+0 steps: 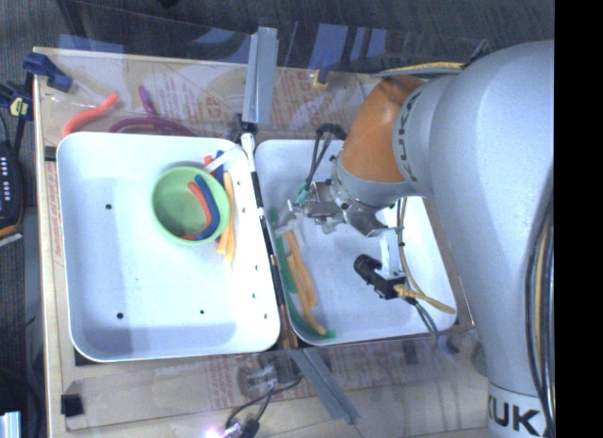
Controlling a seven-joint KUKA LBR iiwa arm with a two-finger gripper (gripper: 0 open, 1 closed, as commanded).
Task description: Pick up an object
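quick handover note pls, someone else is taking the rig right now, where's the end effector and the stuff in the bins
End effector: low over the left part of the right bin; whether it is open or shut cannot be made out, and nothing is seen held in it.
Things: long orange and green strips lie along the right bin's left wall, just below the end effector. The left bin holds a green bowl with red and blue pieces inside and orange sticks at the bowl's right edge.
Done: no pick can be confirmed.
Left: grasp one object, likely a strip, and lift it clear.
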